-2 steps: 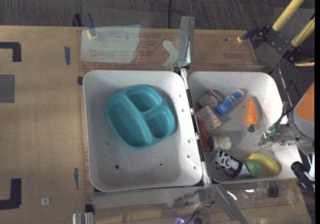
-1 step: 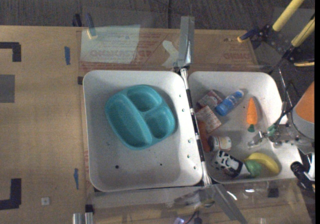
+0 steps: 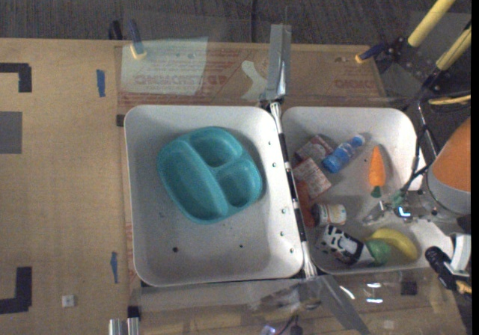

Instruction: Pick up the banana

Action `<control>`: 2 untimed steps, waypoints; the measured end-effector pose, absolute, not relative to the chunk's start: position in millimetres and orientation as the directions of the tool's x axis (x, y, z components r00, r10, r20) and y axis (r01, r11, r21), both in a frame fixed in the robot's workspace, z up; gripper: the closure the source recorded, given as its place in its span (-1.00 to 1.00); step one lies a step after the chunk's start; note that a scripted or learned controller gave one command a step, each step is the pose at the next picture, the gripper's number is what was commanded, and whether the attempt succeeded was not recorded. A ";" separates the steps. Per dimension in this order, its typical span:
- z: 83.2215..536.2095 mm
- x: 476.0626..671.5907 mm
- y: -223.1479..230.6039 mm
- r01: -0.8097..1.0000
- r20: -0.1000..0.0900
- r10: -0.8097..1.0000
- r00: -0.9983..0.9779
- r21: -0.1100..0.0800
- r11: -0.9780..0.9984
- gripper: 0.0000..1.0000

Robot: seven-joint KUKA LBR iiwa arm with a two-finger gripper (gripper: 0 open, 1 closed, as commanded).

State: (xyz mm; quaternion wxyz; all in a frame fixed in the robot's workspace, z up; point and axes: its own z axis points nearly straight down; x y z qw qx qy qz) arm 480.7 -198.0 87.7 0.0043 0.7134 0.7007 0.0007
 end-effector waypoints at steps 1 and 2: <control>119.6 508.2 -147.0 0.991 -0.001 0.991 0.132 0.001 -0.132 -1.00; 88.3 482.4 -165.4 0.999 -0.004 0.999 0.041 0.011 -0.041 -1.00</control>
